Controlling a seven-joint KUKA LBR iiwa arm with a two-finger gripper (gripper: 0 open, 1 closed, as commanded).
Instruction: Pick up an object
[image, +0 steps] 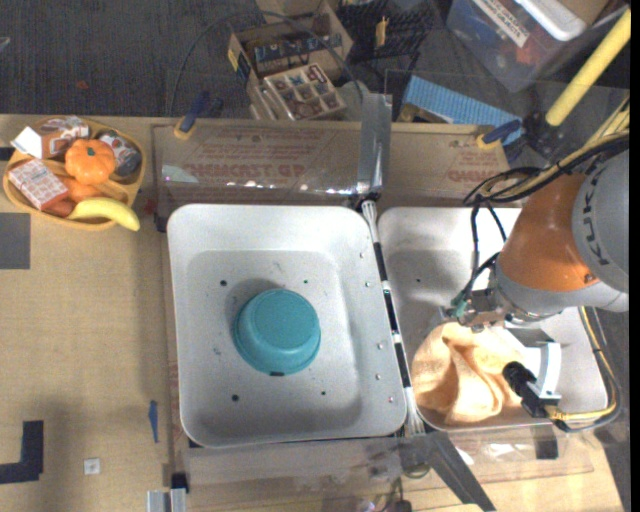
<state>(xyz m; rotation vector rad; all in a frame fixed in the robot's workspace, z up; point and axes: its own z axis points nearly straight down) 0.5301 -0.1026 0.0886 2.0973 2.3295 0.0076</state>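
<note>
Working in the lower right of the frame, inside the right-hand shallow white bin (430, 255). Hanging the two-finger gripper (485, 320) low over the upper edge of a crumpled peach-orange cloth (455, 385), apparently just touching its topmost fold. Not being able to tell whether the gripper is spread or closed, with the grey arm with the orange band (545, 255) covering it from above. Not seeing anything clearly caught and raised.

Finding the cloth bunched in the lower part of that bin, lying against the wall nearest the bottom of the frame and close to the divider at the centre. Noting also a round teal plastic bowl (278, 330), seemingly upside down, sitting in the middle of the left-hand shallow white bin (190, 235), well apart from the gripper.

Judging the step in hand as the reach and grasp on the cloth, with the lift not yet done. Calling next for a firm pinch on a raised fold rather than on flat fabric, then a straight rise clear of the bin walls. Expecting soft, limp handling: slipping out of a shallow pinch, or trailing and snagging on the rim.
</note>
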